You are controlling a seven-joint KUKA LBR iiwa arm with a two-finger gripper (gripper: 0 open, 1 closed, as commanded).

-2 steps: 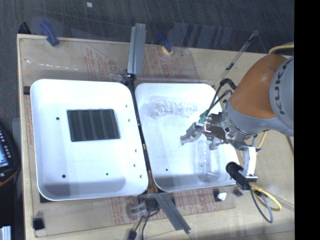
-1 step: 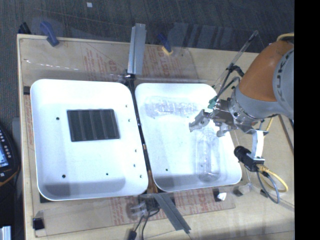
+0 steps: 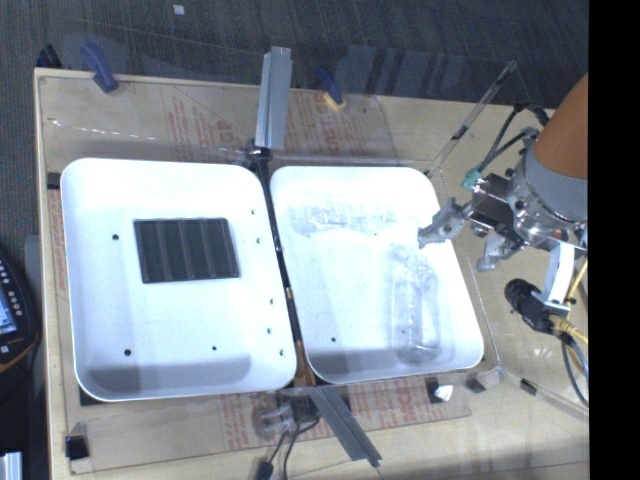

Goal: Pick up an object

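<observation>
I note the two-finger gripper (image 3: 462, 236) hovering, fingers spread and empty, at the right white bin's rim (image 3: 470, 298), presumably approaching the clear plastic bottle (image 3: 416, 308).

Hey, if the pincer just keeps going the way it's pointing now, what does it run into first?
The pincer points left over the right bin's edge. First in line is probably the crinkled clear plastic at the bin's far side, though height is hard to judge.

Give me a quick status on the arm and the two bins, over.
Gripper over right bin's right rim, nothing seen held. Clear plastic bottle lying in right bin, crumpled clear wrapper near its back. Dark ridged tray in left bin. Nothing blocking the bottle.
</observation>
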